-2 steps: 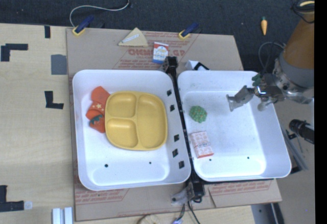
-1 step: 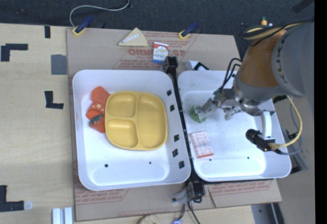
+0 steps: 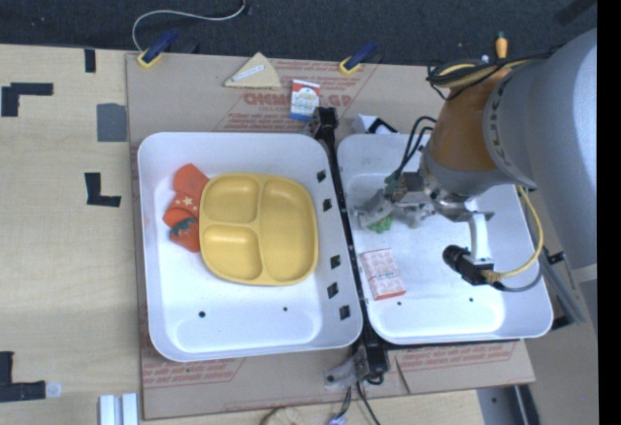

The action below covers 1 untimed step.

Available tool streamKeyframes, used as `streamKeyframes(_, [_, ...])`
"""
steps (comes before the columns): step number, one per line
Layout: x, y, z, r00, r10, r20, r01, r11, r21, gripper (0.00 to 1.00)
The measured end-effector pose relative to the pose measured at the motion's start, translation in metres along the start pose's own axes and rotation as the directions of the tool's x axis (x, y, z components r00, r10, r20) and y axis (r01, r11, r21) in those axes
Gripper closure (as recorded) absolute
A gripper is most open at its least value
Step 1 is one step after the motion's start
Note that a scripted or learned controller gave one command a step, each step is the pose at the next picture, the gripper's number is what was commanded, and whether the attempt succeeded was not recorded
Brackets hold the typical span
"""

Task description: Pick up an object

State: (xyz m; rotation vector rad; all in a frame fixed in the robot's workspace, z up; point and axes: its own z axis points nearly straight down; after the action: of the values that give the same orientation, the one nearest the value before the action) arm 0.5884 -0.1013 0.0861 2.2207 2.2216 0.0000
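The gripper [image 3: 388, 208] sits low in the right bin [image 3: 524, 316], over a small green object [image 3: 377, 218]. Jaw opening cannot be determined. A card [image 3: 381, 274] lies nearby; a yellow tray [image 3: 260, 227] occupies the left bin [image 3: 243, 336].

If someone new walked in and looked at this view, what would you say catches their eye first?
Probably the yellow divided plate that takes up much of the left bin, with orange items tucked against its left edge. Next comes the big grey arm with its orange band, reaching in from the right over the right bin, where a small red-and-white packet lies near the front.
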Motion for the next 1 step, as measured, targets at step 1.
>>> streamKeyframes(1, [-0.0008,0.0004,-0.0098,1.0,0.0,0.003,0.0,1.0,-0.003,1.0])
